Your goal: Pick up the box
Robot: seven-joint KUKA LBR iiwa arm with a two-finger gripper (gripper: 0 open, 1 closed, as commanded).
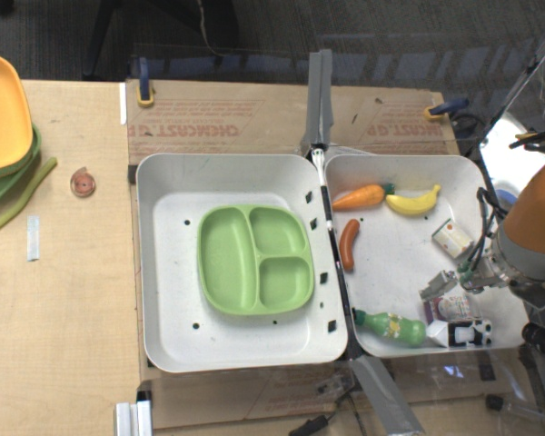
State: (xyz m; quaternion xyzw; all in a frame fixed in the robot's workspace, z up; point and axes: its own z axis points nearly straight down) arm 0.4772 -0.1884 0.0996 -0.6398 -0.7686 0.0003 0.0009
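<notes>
Arm (527, 234) reaches low over right bin (381, 271); end effector (443, 287) state unclear, near box (451, 238)

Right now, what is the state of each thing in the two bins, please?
green divided plate: flat in left bin, compartments bare
carrot: lying in right bin
banana: lying beside carrot
sausage: lying
green bottle: on its side
box: lying, not held
gripper: low in right bin

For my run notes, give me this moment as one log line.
task: pick up box | tool: low in right bin | box: lying free, just beyond the tool | grasp: not yet
</notes>
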